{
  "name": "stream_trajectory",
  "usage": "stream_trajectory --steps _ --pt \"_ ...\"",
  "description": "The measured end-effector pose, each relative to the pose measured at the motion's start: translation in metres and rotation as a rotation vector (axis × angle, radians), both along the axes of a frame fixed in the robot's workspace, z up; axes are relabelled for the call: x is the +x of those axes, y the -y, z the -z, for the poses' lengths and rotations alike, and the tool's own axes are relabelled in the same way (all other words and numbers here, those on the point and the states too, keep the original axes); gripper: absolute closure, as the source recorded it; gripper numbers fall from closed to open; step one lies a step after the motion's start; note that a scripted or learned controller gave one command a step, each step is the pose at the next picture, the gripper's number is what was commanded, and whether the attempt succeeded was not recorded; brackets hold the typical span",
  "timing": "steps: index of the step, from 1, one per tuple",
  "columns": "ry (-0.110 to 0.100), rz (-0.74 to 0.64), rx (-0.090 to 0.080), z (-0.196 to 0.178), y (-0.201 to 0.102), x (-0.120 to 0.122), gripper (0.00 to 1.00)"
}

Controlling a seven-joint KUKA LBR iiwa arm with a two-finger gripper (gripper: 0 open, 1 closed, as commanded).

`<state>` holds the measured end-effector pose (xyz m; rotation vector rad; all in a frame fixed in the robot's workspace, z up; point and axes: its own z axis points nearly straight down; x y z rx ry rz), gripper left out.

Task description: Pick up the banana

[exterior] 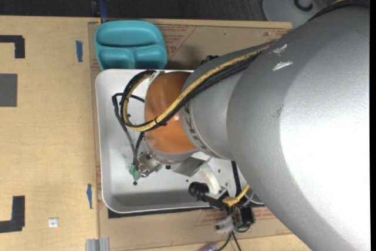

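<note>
My grey arm [282,126] reaches in from the right and covers most of the white bin [108,144]. Its orange band [167,114] sits over the bin's middle, with black and yellow cables [132,117] looping to its left. Under the band, a grey piece of the gripper mount [154,161] with a green connector [135,172] hangs low over the bin floor. The wrist hides whatever lies below it, and the bare bin floor along the left and front holds nothing yellow.
A teal plastic holder [130,44] rests just beyond the bin's far rim. Tan bench surface [47,126] with black marks and blue tape stretches to the left. A grey round stand base [288,3] sits at the top right.
</note>
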<state>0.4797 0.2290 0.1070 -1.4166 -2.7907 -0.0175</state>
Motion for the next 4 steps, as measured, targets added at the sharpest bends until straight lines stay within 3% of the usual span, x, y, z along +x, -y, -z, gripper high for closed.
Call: stream_trajectory --steps 4 --pt "0.009 0.000 0.004 -0.039 -0.002 0.002 1.00"
